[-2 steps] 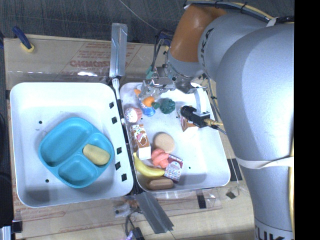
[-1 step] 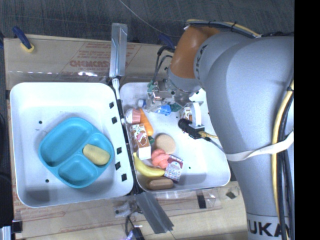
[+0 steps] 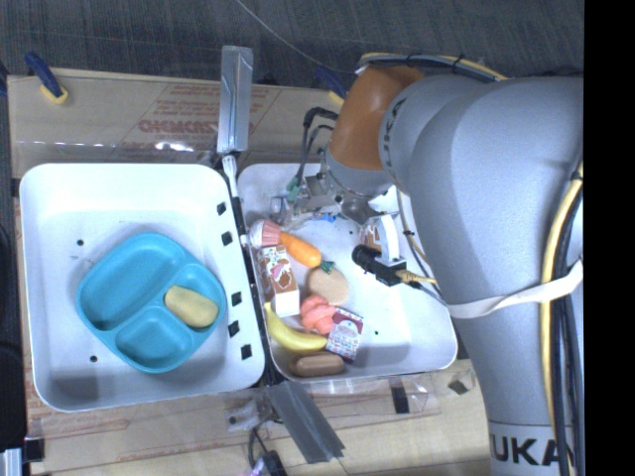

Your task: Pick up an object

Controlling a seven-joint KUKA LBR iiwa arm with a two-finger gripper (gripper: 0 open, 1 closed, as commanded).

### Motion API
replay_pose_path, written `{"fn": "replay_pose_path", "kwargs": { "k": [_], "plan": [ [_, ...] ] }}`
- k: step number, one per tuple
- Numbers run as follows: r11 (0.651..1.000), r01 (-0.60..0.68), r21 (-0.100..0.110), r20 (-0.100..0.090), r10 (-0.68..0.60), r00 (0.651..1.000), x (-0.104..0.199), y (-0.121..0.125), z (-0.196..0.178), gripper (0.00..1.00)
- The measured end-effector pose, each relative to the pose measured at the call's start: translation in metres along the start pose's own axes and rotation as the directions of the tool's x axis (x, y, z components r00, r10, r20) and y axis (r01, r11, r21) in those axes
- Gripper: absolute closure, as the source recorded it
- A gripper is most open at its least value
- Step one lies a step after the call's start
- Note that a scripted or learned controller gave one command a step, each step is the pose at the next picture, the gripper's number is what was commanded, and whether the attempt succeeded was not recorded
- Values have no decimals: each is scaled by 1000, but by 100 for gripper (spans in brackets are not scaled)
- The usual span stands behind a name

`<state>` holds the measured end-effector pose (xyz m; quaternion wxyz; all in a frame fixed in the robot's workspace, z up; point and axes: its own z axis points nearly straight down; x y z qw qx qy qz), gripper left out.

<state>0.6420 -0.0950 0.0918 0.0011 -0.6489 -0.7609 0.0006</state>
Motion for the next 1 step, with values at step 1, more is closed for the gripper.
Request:
{"fn": "replay_pose_path", "kwargs": {
  "k": [1],
  "plan": [
    [1000,-1,2,-1,1,1000,0,-1,1,0]
  ]
}}
